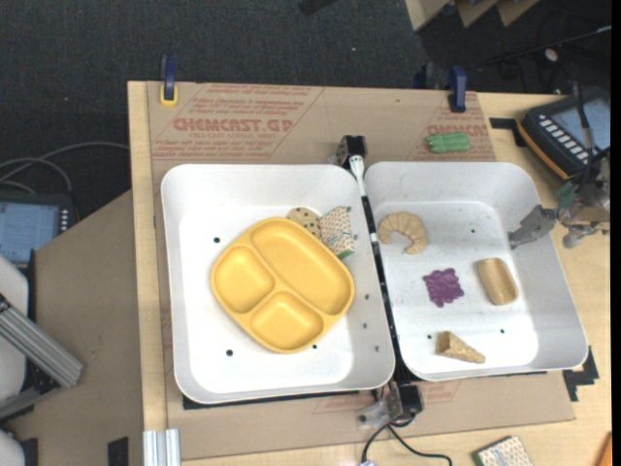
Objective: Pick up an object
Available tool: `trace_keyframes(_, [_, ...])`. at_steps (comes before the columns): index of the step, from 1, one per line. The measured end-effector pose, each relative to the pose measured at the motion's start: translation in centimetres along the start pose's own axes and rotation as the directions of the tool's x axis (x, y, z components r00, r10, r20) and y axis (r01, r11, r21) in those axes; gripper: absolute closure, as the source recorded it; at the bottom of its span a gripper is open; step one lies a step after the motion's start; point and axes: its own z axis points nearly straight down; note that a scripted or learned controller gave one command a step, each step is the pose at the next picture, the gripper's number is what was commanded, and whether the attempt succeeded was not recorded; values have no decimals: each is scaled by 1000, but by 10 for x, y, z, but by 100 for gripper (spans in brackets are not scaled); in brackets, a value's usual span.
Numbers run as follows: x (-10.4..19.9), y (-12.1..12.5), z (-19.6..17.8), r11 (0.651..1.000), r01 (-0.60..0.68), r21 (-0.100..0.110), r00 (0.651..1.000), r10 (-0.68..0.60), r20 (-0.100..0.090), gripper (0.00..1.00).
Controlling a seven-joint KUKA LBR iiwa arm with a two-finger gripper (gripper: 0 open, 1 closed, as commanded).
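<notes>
The right bin [543,289] holds a tan croissant [404,231], a purple bunch of grapes [442,285], a brown bread roll [497,281] and a yellow cheese wedge [458,348]. In the left bin [184,260] lies a yellow divided plate [281,284], with a speckled cookie [305,218] and a patterned piece [337,227] at its far edge. My gripper [543,223] hangs over the right bin's right rim, right of and a little above the bread roll. It is small and partly cut off by the frame edge. Nothing is visible in it.
A green object [448,144] lies on the cardboard behind the right bin. Blue clamps [170,90] [456,93] pin the cardboard's back edge. A tablet-like device [571,134] sits at the far right. A black fitting [351,149] stands between the bins at the back.
</notes>
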Motion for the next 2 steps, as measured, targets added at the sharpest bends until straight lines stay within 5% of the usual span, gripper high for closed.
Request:
trace_keyframes(1, [30,57,148,1000,4,2,1000,-4,-2,0])
trace_keyframes(2, [-11,-14,140,1000,-1,4,1000,1,-12,0])
